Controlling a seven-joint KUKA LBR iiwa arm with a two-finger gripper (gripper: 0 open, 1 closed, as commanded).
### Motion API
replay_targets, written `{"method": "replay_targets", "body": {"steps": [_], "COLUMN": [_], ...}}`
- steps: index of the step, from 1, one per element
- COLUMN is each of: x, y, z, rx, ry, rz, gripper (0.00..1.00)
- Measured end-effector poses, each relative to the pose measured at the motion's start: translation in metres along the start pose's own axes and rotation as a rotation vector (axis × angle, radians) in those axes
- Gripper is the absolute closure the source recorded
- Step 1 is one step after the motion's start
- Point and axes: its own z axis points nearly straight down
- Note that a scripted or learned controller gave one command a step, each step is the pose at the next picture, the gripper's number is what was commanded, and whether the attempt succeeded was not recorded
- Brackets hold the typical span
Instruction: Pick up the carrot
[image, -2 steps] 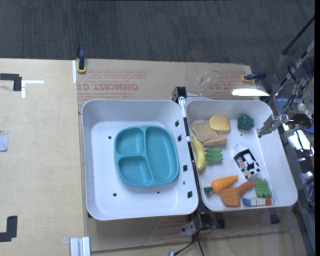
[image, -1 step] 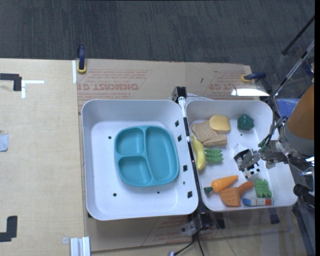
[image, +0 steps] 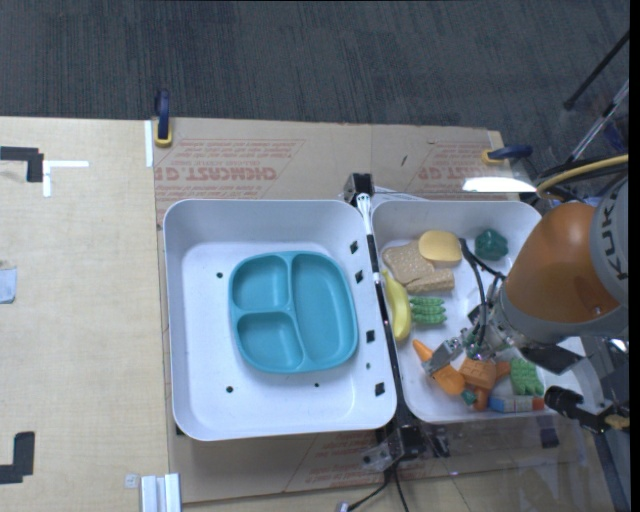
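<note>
Status: pick not completed. The small orange tapered carrot (image: 423, 350) lies on the floor of the right-hand shallow white bin (image: 452, 410), beside the yellow banana (image: 399, 309). The hand (image: 462, 350) hovers just beside it; finger spacing cannot be determined. Grasp and lift remain.

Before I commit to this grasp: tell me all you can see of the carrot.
The carrot is a small orange tapered piece that looks like toy plastic. It lies flat in the right bin, near its front left, just below the banana and pea pod. The gripper hangs beside it, among orange pieces; contact is unclear.
</note>
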Motion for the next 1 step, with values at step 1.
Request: {"method": "replay_targets", "body": {"steps": [1], "x": [-0.0015], "y": [0.0014], "z": [-0.0089], "rx": [-0.002], "ry": [-0.001], "rz": [0.006], "gripper": [1.0]}}
